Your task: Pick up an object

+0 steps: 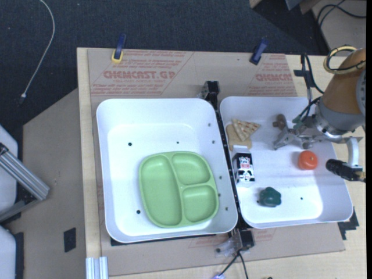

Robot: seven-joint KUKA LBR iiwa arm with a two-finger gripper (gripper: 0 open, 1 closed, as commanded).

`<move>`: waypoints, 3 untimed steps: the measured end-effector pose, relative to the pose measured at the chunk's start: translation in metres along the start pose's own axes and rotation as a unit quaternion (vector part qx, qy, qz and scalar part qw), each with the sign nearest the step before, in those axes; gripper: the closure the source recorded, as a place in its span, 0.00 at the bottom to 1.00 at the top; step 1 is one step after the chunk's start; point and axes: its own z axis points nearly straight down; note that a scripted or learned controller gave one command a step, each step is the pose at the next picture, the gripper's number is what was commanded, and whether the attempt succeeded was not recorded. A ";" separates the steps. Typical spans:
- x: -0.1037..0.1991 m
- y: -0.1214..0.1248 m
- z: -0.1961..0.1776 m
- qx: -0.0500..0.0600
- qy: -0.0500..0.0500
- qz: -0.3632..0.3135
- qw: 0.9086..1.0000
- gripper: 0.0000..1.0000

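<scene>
1. Loose objects lie in the right bin (334, 211): an orange ball (308, 160) toward its right side, a dark green lump (269, 197) nearer the front, a small black-and-white piece (244, 168) against the left wall, and a tan wooden piece (240, 130) at the back left.
2. A small grey-brown item (281, 121) sits at the back, just beside the gripper.
3. Gripper (285, 139) hangs low over the right bin's back half, its grey fingers splayed apart with nothing between them.
4. The orange ball lies near the gripper, toward the front, apart from it.
5. Arm (343, 95) enters from the right, orange band above the wrist.
6. Left bin (116, 121) holds a green divided tray (177, 189), three compartments.
7. Both bins rest on a brown board (174, 71).
</scene>
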 end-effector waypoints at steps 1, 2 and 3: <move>0.000 0.001 -0.013 -0.003 -0.001 0.000 1.000 1.00; -0.008 0.008 -0.072 -0.006 -0.002 0.000 1.000 1.00; -0.009 0.009 -0.127 -0.006 -0.002 0.000 1.000 1.00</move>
